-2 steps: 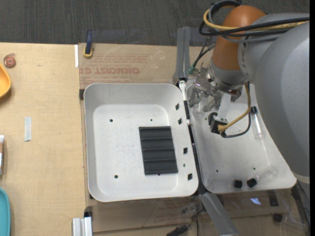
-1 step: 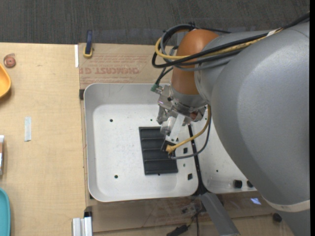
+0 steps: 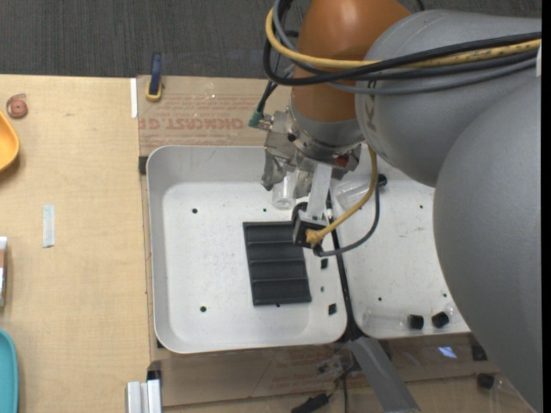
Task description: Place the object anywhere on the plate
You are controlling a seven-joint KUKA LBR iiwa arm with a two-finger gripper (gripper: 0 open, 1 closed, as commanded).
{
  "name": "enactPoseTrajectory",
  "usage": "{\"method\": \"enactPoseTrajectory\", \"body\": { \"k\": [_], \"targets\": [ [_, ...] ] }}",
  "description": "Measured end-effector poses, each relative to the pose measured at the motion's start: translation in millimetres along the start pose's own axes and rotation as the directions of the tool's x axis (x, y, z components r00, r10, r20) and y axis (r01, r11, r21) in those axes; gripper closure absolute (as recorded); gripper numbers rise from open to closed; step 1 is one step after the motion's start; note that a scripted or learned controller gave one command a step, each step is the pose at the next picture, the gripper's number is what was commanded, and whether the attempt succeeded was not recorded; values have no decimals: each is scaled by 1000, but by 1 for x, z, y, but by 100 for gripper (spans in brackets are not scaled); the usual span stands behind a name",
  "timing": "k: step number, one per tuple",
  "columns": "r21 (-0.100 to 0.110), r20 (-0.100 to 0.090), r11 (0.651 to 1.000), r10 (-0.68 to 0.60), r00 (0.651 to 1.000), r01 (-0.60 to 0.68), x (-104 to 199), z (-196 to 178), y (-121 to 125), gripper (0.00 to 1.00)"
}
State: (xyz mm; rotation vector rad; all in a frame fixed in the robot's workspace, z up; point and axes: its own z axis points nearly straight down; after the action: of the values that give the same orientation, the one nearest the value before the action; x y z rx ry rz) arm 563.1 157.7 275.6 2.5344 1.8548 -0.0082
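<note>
Gripper (image 3: 288,188) over the left bin (image 3: 172,231) — finger state impossible to tell — black ribbed object (image 3: 277,265) just below, its upper right corner hidden by cables.

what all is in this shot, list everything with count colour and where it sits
bin: two, white, side by side on the bench, the right one mostly under the arm
ridged tray: one, black, flat in the left bin, right of centre
clamp: one, blue and yellow, at the cardboard's top left corner
cardboard sheet: one, brown with red print, under the bins
bench top: one, light wood, left side
arm: one, grey with orange band, reaching in from the right
claw: one, metal, above the tray's far end
</note>
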Motion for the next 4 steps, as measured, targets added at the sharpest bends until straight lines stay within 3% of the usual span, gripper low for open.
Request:
{"method": "enactPoseTrajectory", "body": {
  "k": [1, 2, 3, 4],
  "targets": [
    [1, 1, 987, 161, 987, -161, 21, 1, 41, 100],
    [0, 0, 999, -46, 999, 46, 67, 39, 79, 100],
    [0, 0, 999, -45, 999, 45, 96, 114, 70, 100],
    [1, -1, 982, -187, 982, 187, 68, 147, 0, 100]
  ]
}}
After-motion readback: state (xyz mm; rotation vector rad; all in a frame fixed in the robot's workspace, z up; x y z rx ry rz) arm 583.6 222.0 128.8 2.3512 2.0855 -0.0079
